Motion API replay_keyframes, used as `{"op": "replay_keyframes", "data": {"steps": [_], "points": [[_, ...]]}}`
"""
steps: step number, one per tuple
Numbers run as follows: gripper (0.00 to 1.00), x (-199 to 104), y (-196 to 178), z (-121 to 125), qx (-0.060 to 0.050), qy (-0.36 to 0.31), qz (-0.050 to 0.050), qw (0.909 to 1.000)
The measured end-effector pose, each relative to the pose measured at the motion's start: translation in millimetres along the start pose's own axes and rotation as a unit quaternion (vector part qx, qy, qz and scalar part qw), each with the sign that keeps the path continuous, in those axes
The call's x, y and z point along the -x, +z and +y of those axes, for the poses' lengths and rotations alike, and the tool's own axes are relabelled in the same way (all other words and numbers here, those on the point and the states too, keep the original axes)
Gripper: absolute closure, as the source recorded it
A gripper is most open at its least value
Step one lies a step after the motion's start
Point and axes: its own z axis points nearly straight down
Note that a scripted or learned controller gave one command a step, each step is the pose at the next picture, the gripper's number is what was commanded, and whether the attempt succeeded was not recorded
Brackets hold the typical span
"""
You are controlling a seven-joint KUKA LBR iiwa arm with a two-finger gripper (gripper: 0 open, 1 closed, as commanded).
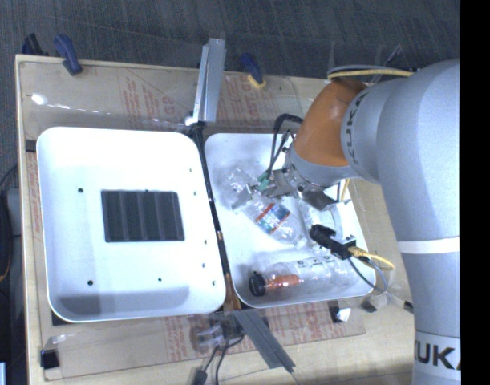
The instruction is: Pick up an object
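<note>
The grey arm (413, 159) looms closest to you, reaching over the right bin (228, 147). Its claw (273, 184) hangs low inside that bin; you cannot tell its state. Just beside the claw, toward the bin's middle, lies a clear plastic bottle (270, 213). Another bottle with a dark cap (297, 280) lies along the bin's near wall. The left bin (68, 159) adjoins it.

The arm's wrist hides the gripper (286, 184) fingers (and the right bin (228, 155) floor beneath).
</note>
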Motion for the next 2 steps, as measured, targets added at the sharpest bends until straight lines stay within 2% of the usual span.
{"op": "replay_keyframes", "data": {"steps": [1,2], "points": [[1.0,0,-10,0,-0.001,-0.002,-0.001,1.0],[1.0,-15,-89,36,-0.002,-0.027,0.001,0.9996]]}}
